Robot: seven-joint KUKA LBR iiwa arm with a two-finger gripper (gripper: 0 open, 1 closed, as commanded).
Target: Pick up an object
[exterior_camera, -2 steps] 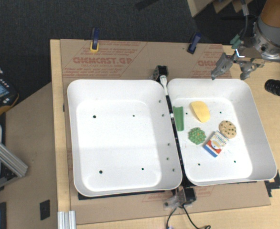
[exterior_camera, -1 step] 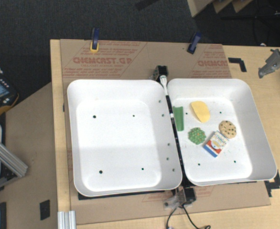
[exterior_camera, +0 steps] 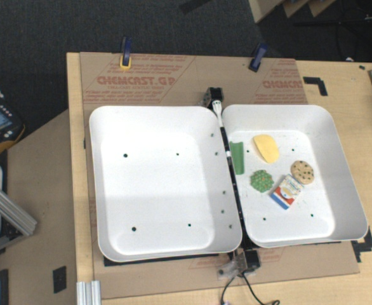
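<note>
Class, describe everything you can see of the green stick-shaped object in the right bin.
The green stick-shaped object is a flat, narrow, plain mid-green bar with squared ends, matte, perhaps foam or plastic. It lies flat on the floor of the right bin, lengthwise along the bin's left wall, close beside it; whether it touches the wall cannot be told. It lies apart from the yellow oval piece to its right and the round green piece just below right.

One camera, fixed high above the table [exterior_camera: 173, 75], looking down at a slant, far enough to see both white bins [exterior_camera: 151, 176] side by side, floor beyond
</note>
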